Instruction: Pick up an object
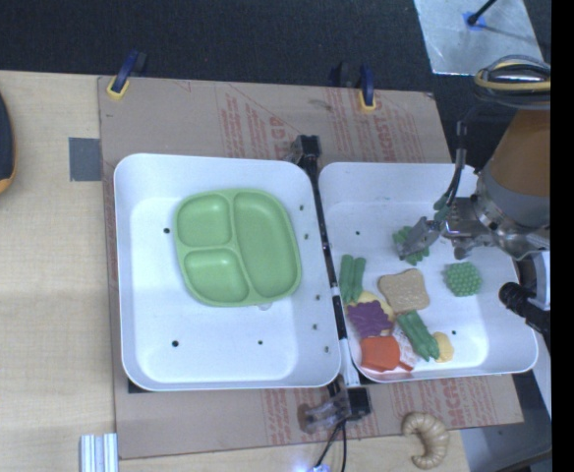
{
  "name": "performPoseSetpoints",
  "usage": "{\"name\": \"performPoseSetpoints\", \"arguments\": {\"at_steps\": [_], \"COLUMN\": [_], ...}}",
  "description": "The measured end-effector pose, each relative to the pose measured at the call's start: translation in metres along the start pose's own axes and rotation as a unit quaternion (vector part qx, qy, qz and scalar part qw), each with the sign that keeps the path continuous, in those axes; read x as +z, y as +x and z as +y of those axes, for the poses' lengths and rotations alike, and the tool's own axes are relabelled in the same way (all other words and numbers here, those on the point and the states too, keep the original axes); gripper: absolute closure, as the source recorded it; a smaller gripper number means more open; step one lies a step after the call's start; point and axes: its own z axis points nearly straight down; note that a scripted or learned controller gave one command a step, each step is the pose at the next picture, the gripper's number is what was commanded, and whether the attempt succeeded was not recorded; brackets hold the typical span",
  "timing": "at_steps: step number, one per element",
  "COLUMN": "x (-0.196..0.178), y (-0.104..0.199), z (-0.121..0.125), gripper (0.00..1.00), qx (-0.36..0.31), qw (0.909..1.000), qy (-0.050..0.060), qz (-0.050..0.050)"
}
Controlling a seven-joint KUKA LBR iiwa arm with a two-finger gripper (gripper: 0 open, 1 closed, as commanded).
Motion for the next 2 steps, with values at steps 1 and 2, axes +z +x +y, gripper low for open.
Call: {"name": "performPoseSetpoints", "arguments": {"at_steps": [1, 2], "x": [0.110, 0.103], "y": [-0.023, -0.057], "z": [0.053, 0.114], "gripper": [0.00, 0.00], "qx": [-0.001, -0.001], "qw": [1.0000, 1.0000], "qy": [0.000, -0.005], "qz": [-0.002, -0.001]}}
